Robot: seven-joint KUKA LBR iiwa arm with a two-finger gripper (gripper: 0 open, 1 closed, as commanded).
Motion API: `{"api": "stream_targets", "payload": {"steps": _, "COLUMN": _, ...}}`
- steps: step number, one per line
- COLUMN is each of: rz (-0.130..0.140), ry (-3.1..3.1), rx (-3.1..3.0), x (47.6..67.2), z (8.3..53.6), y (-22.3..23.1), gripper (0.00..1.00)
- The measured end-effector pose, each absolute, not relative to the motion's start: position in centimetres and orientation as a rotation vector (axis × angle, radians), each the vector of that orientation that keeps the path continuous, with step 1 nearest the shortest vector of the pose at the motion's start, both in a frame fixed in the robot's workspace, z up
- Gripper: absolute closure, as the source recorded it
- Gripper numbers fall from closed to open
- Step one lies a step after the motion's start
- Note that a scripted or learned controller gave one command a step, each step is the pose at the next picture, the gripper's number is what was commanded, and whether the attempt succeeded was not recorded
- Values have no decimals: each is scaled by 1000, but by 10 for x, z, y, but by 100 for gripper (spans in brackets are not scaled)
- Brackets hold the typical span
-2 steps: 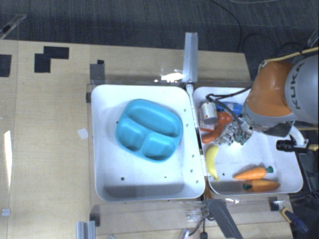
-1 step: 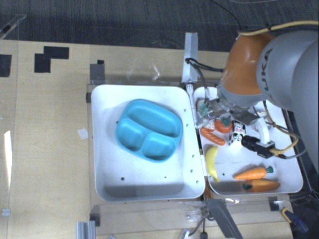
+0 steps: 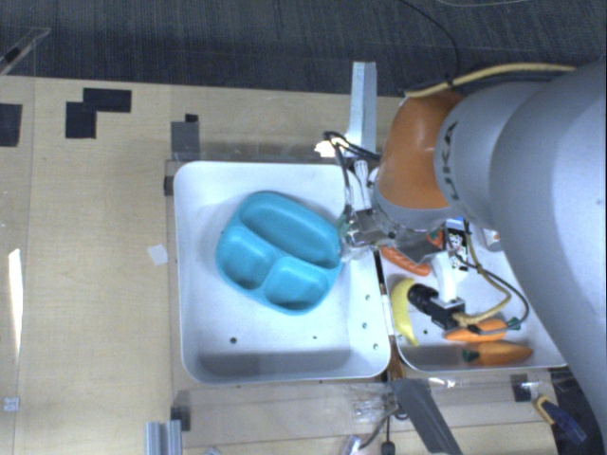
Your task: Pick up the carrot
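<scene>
- Left bin [image 3: 190, 282]: holds a blue divided plate [image 3: 278, 251], tilted toward its far right corner.
- Right bin [image 3: 417, 356]: largely covered by the arm [image 3: 531, 188]; a yellow banana [image 3: 405, 311] lies by its left wall.
- Carrot [image 3: 493, 353]: orange, in the right bin's near part, close to the near wall; long axis runs left–right. A second orange piece [image 3: 476, 329] sits just beyond it; whether that is another carrot cannot be told.
- Gripper [image 3: 353, 230]: near the divider between the bins, beside the plate's right rim; whether the fingers are spread or closed cannot be told.
- Key relation: the carrot lies to the right of and nearer than the gripper, well apart; a grasp would likely close across its short width.
</scene>
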State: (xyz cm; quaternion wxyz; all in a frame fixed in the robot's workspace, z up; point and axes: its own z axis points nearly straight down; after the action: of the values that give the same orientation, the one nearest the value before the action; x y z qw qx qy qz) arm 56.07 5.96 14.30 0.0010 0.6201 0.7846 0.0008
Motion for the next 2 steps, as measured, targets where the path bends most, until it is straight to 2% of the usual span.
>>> {"api": "stream_targets", "payload": {"steps": 1, "rz": 3, "ry": 2771, "rx": 1476, "x": 620, "z": 221, "y": 103, "gripper": 100}}
{"api": "stream_targets", "payload": {"steps": 2, "rz": 5, "ry": 2849, "rx": 1318, "x": 610, "z": 108, "y": 160, "gripper": 100}}
